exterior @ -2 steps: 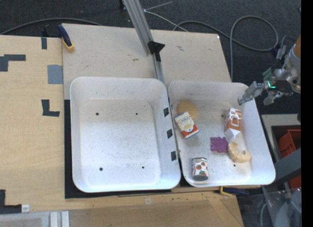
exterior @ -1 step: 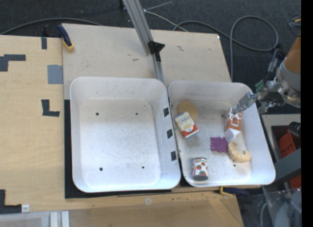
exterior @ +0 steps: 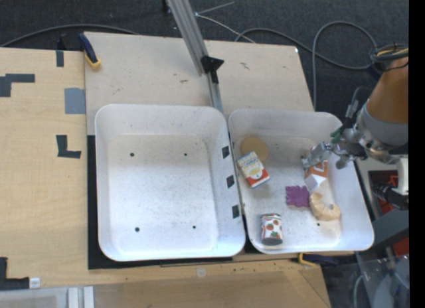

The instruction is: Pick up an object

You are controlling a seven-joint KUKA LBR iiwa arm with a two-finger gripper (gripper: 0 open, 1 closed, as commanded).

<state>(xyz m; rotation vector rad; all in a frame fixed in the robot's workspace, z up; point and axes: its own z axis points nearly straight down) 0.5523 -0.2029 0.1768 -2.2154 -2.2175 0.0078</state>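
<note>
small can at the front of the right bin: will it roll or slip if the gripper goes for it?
The can seems to lie on its side, so a nudge would probably roll it. Its rounded, printed wall looks smooth, so fingers may slip unless they close squarely across it. It looks small, so likely light.

A: We see the gripper point(exterior: 317, 160) low over the right bin point(exterior: 285, 122), just above an orange-and-white packet point(exterior: 317, 179).

B: We also see a purple piece point(exterior: 297, 196), a small carton point(exterior: 253, 169) and a can point(exterior: 271, 229) there.
</note>
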